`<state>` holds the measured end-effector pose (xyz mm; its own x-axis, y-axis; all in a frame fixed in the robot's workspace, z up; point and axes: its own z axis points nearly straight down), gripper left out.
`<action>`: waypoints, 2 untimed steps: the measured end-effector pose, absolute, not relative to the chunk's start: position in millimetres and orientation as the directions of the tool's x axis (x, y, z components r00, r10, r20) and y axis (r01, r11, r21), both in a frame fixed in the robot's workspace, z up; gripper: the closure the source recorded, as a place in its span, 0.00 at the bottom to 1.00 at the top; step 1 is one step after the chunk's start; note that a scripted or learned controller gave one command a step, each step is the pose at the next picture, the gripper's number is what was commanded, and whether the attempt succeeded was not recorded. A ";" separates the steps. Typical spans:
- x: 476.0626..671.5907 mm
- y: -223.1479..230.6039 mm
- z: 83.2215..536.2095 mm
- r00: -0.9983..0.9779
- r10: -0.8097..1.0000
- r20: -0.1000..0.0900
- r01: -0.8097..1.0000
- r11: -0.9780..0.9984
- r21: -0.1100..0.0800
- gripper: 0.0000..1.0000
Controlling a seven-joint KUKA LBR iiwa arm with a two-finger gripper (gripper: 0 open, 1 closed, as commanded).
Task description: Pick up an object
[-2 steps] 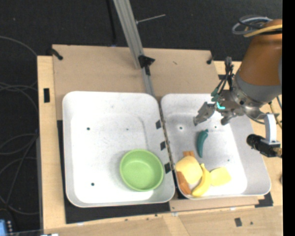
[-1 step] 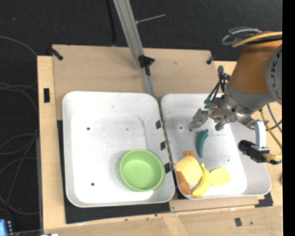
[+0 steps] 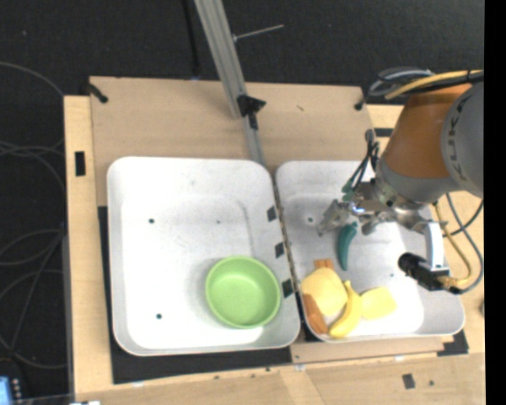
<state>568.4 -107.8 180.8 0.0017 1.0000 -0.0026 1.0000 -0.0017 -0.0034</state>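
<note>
My gripper point(image 3: 352, 220) hangs over the middle of the right bin point(image 3: 312, 184), and its two silvery fingers point(image 3: 332, 218) stand apart, so it is open. Just below it a slim teal object point(image 3: 346, 247) lies on the bin floor, its upper end reaching up between the fingertips. I cannot tell whether the fingers touch it. At the bin's front lie a yellow banana point(image 3: 347, 315), a pale yellow block point(image 3: 376, 303), a round yellow piece point(image 3: 322, 288) and an orange piece point(image 3: 314, 314), all bunched together.
A green bowl point(image 3: 243, 291) sits at the front right of the left bin point(image 3: 152, 192). The wall between the bins point(image 3: 280, 226) runs just left of the gripper. A metal pole point(image 3: 223, 49) rises behind the bins. Cables and a black fitting point(image 3: 422, 270) hang off the wrist at right.
</note>
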 end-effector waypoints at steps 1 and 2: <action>561.7 -100.9 124.7 0.002 1.000 -0.001 1.000 -0.002 -0.005 0.00; 564.3 -100.9 138.8 0.006 1.000 0.002 1.000 -0.006 0.004 1.00</action>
<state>564.3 -100.9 138.8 0.0058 1.0000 0.0017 1.0000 -0.0058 0.0036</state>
